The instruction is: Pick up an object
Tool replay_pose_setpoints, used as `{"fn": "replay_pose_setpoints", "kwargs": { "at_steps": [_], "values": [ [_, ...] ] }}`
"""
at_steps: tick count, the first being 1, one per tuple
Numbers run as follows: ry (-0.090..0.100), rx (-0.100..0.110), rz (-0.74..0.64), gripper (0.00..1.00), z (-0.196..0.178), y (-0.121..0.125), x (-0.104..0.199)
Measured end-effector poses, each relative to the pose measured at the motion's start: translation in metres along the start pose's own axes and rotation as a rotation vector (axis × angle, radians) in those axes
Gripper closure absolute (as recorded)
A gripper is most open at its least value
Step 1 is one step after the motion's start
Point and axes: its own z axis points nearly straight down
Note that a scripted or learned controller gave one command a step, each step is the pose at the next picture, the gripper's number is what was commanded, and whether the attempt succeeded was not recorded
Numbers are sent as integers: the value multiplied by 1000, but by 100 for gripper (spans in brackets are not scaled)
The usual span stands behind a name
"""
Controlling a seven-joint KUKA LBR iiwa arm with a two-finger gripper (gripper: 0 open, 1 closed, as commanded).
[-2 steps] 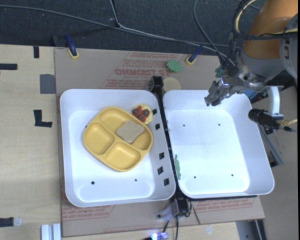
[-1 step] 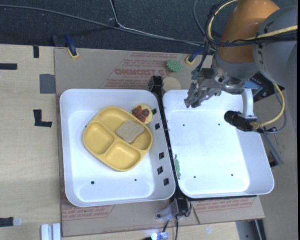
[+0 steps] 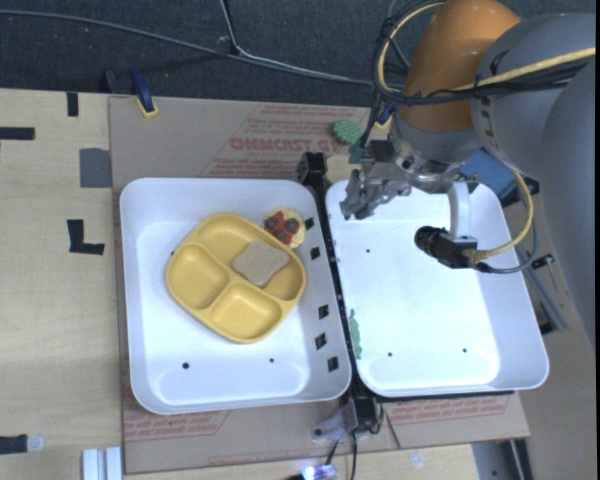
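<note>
Objects for picking lie in the left bin (image 3: pixel 140 298), left of centre in the frame; a yellow divided tray (image 3: pixel 215 303) rests there at a slant, a tan bread slice (image 3: pixel 259 262) sits flat in its upper compartment, and a small cluster of dark red fruit (image 3: pixel 284 227) lies just beside the tray's upper right corner; a thin green scrap (image 3: pixel 354 326) lies along the left wall of the right bin (image 3: pixel 500 358); the gripper (image 3: pixel 363 200) hangs over that bin's upper left corner, near the divider, and whether it is open or closed I cannot tell; nothing visible sits between its tips. Risks, as I judge them: descending here would close on bare floor; the divider could be struck on crossing; the flat slice offers little to grasp.
</note>
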Motion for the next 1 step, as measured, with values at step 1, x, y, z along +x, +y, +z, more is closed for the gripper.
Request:
{"fn": "replay_pose_setpoints", "kwargs": {
  "at_steps": [1],
  "values": [
    [-1,1,1,100,15,-8,51]
  ]
}}
